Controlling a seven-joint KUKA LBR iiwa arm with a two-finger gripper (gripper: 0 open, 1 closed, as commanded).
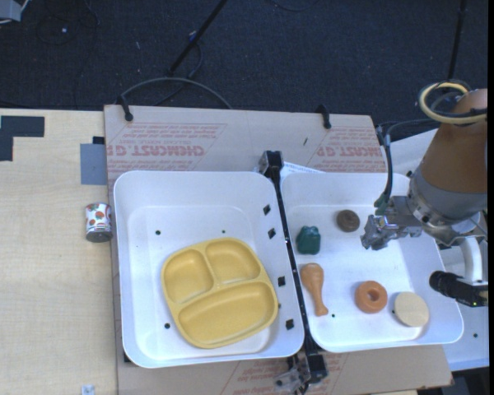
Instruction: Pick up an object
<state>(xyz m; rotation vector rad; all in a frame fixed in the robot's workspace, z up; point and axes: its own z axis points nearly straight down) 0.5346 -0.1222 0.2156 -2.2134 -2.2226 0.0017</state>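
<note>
Two white bins side by side on a cardboard sheet (230,138) over a pale wooden bench (41,262).

Left bin (140,200): a yellow divided plate (220,290), three compartments, lying flat toward the near right part of the floor.

Right bin (329,183): five small things, well apart from each other. Green lump (309,239) near the divider, left-centre. Brown round piece (347,220) farther back, right of the green lump. Tan drumstick (314,286) in front of the green lump, thick end toward the back, thin end toward the near edge. Orange doughnut (370,296) right of the drumstick. Pale round disc (411,309) just right of the doughnut, near the right wall.

Gripper (381,231) over the right bin, just right of the brown round piece and behind the doughnut. Nothing visibly between the fingers. Finger spread: cannot tell, metal parts too small and jumbled. Grey and orange arm (453,167) entering from the right.

Outside the bins: a small patterned can (98,221) on its side, just left of the left bin.
</note>
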